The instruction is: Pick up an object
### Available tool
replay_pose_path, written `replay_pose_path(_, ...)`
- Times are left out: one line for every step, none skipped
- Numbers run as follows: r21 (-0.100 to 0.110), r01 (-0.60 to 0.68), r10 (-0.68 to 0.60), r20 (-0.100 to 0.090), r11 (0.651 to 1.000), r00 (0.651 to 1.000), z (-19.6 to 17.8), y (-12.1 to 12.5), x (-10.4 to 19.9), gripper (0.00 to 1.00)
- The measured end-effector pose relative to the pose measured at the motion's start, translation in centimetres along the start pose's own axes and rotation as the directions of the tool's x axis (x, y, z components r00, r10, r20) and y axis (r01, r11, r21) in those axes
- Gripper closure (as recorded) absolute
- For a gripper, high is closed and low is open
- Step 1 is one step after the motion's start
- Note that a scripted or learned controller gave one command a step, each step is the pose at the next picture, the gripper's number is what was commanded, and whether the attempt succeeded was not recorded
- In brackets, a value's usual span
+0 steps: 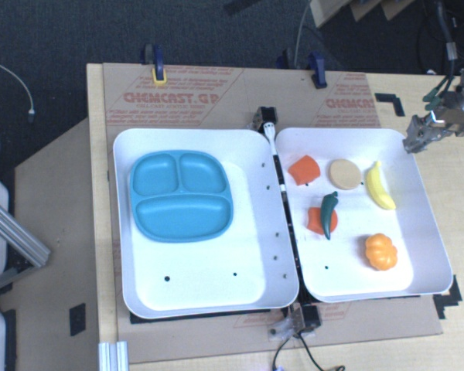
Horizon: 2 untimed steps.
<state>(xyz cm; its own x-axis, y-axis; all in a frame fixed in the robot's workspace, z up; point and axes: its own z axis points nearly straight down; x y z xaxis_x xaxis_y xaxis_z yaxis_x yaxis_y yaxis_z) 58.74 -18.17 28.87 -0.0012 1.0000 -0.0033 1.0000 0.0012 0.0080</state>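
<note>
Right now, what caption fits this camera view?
Gripper hovers over the right bin's far corner; banana, pumpkin and blue plate lie untouched.

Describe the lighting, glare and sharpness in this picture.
Camera view: even, soft light with faint shadows; the white bins look bright but keep their detail, and no hard glare shows on the blue divided plate. The toy foods are fairly sharp; the pincer at the right edge is slightly blurred.

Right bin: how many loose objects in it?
5. Orange block at the upper left, tan disc beside it, banana toward the right wall, green pepper over a red piece at centre-left, orange pumpkin at the lower right. Something small could hide under the pepper.
</note>
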Motion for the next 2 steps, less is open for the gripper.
replay_pose_path(0.004,0.005,-0.005,-0.004,1.0,1.0,0.1,1.2,5.5,1.0)
replay_pose_path(0.009,0.006,-0.006,-0.005,1.0,1.0,0.5,1.9,11.5,1.0)
